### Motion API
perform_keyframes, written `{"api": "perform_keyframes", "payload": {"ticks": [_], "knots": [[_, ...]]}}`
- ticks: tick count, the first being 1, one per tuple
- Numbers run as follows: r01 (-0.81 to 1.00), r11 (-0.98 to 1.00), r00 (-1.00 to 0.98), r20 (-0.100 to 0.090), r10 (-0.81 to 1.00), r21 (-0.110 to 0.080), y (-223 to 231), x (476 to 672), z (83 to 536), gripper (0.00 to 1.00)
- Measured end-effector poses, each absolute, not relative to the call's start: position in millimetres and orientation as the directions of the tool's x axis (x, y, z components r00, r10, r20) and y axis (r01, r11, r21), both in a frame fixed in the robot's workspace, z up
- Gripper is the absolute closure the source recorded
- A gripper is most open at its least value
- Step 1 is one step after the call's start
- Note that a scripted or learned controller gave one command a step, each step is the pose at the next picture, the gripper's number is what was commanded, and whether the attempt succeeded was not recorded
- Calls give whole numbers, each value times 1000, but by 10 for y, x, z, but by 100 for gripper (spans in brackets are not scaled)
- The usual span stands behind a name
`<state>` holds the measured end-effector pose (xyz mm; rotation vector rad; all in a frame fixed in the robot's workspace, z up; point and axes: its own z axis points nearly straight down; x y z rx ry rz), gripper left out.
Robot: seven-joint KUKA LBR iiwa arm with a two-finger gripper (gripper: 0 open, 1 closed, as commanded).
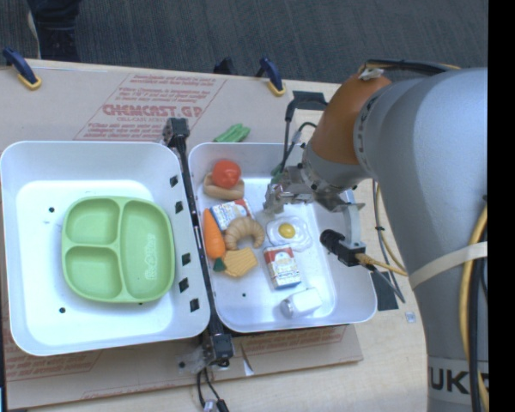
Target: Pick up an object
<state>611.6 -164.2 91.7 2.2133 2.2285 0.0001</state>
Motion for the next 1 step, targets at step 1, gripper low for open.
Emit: {"api": "perform_keyframes", "payload": {"ticks": [1], "knots": [[1000, 5, -5, -2, 1000, 3, -2074, 5986, 2404, 100]]}}
